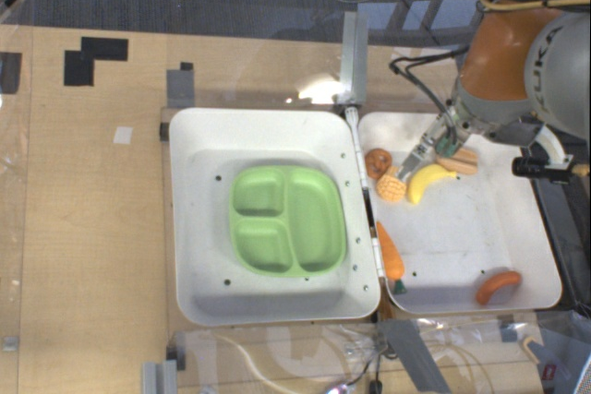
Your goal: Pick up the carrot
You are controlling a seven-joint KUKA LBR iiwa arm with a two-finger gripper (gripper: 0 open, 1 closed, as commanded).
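Two shallow white bins sit side by side on a wooden bench, seen from above at a slant. The left bin (185, 198) holds a light green divided plate (288, 219) with three compartments, lying flat near the bin's middle.

The right bin (480, 235) holds several toy foods. The carrot (390, 257), orange with a small green tip, lies along the bin's left wall near the front corner, its green end pointing toward the front. At the front right of the same bin lies a reddish-orange sausage-shaped piece (499, 286). Toward the back left are a round brown piece (377, 163), a yellow waffle-textured piece (391, 188) just in front of it, a yellow banana (428, 181), and a tan hot dog bun (459, 162) just behind the banana.

The grey arm with its orange band reaches in from the right over the back of the right bin. Its gripper (412, 169) points down and to the left, with its fingertips just above the banana and beside the waffle-textured piece. The two fingers (420, 154) appear slightly parted, with nothing seen between them. The carrot lies well apart from the fingers, nearer the front of the bin and further left, untouched.
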